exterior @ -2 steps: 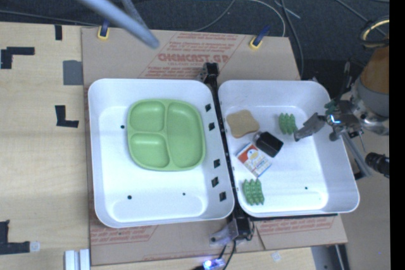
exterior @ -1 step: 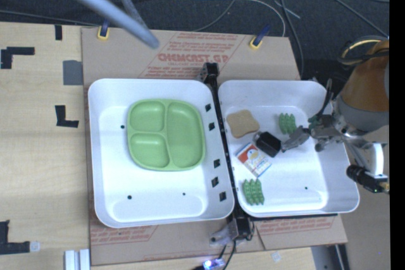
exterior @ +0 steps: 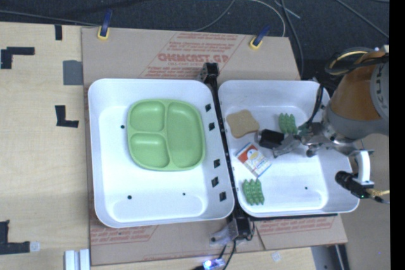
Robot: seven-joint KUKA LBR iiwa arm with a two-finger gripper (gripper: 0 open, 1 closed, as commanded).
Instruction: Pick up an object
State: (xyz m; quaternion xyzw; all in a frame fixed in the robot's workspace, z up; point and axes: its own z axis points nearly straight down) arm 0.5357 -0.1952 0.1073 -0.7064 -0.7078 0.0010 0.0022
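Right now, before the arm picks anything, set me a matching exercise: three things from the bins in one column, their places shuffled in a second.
Things:
1. green divided plate
2. tan bread slice
3. printed packet

Places:
a. right bin, far part, on the side next to the other bin
b. right bin, just nearer the camera than the tan thing
c. left bin, middle

Pairs: 1-c, 2-a, 3-b.

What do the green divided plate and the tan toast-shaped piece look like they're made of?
Green divided plate: probably moulded plastic with a satin finish, judging by its even pale green colour and soft, rounded divider ridges. Tan toast-shaped piece: dull and flat, perhaps toy foam or plastic, but too small to tell.
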